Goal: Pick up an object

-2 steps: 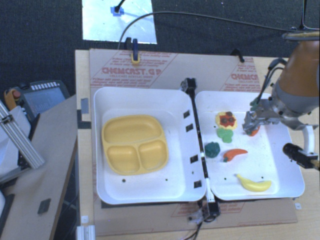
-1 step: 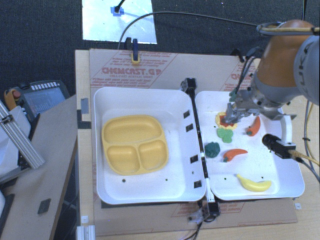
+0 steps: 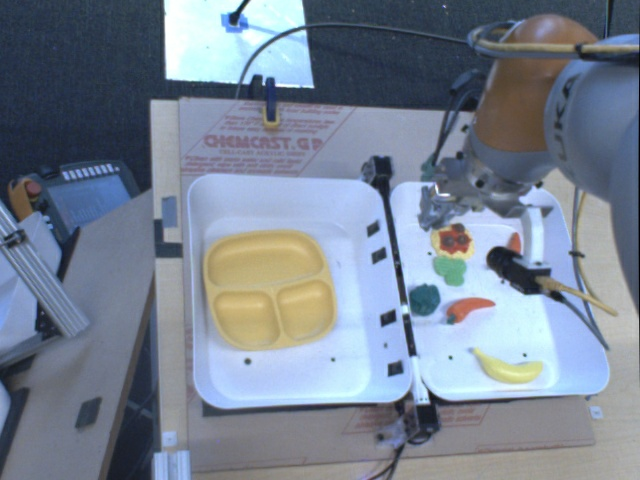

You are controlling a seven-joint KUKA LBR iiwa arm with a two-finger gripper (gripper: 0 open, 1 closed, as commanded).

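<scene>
Pincer point(image 3: 437, 208) hangs over the far left part of the right bin point(image 3: 590, 368), whether apart or together I cannot tell, and the nearest pick, a yellow toy with red spots point(image 3: 453, 241), lies just beside it toward the camera.

Grey arm point(image 3: 600, 98), orange band point(image 3: 530, 78)

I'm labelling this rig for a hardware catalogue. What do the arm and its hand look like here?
The arm is a thick, rounded grey casing with a glossy orange band above the wrist. Dark cables loop along its left side. Below the band sits a grey metallic wrist flange, and the hand is a small grey metal unit with short fingers.
</scene>
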